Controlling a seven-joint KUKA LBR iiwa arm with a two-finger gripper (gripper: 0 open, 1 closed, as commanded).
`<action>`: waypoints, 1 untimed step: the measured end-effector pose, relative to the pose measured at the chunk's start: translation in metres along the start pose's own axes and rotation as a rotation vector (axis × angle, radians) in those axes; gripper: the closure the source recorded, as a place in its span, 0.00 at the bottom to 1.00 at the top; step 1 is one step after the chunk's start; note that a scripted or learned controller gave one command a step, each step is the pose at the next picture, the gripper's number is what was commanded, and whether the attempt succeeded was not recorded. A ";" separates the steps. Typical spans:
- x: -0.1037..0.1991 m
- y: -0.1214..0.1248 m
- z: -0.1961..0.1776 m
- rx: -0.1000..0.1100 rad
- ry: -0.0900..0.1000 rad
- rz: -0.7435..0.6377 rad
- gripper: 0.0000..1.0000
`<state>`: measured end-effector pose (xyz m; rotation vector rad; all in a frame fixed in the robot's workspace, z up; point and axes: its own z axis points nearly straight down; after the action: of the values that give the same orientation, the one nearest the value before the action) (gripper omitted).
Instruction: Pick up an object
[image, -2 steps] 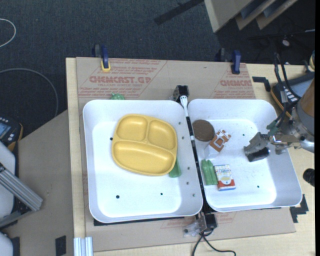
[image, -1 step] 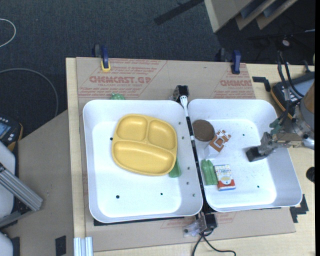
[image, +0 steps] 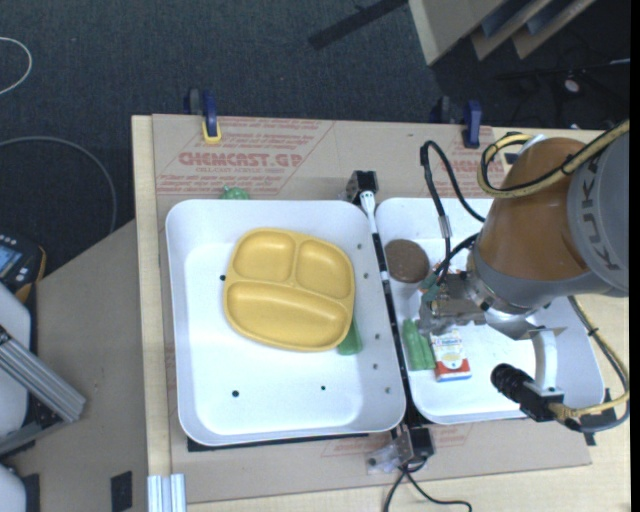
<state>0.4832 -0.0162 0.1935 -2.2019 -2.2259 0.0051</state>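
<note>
Small white carton with red band (image: 452, 358) lies flat in right white bin (image: 560, 395), beside green packet (image: 417, 345). Judged light, stiff, slightly crushable; best gripped across narrow sides. End effector (image: 447, 308) poised above it; opening cannot be told.

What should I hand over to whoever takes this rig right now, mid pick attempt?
Gripper: down inside the right bin, over the clutter near its left wall; whether it grips anything cannot be told from this angle.
Right bin: a brown round disc near the top left, a green object along the left wall, and a small red and white carton just below the gripper.
Left bin: a yellow divided plate, with a green piece peeking from under its lower right edge.
Done: arm lowered into the bin.
Left: confirm a grasp and lift an object out.
</note>
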 end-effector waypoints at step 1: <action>0.089 -0.003 -0.019 -0.012 -0.002 0.000 1.00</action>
<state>0.4790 0.0725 0.2133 -2.2093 -2.2328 -0.0058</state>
